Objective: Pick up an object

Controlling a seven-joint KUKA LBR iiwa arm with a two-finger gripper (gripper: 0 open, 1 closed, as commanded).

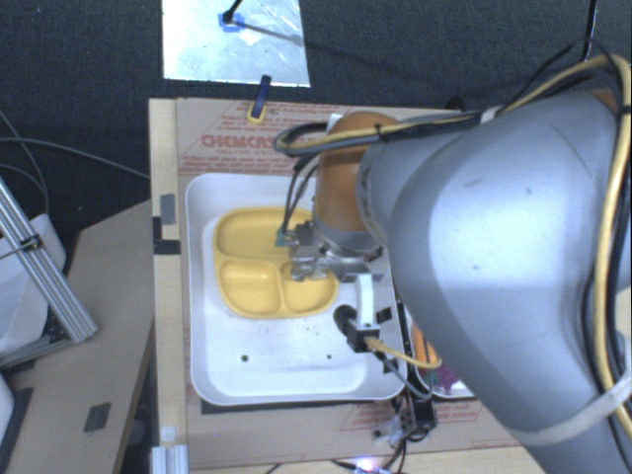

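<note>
A yellow divided plate lies in the upper half of the left white bin. My gripper hangs down over the plate's right edge, near the ridge between its compartments. The wrist and its cables hide the tip, and I cannot make out any contact with the plate. The big grey arm covers most of the right bin. Slivers of an orange thing and a purple thing peek out beneath the arm.
Both bins rest on a cardboard sheet. A blue and yellow clip lies at its far edge, below a shiny foil sheet. An aluminium frame stands at the left. Cables trail from the wrist.
</note>
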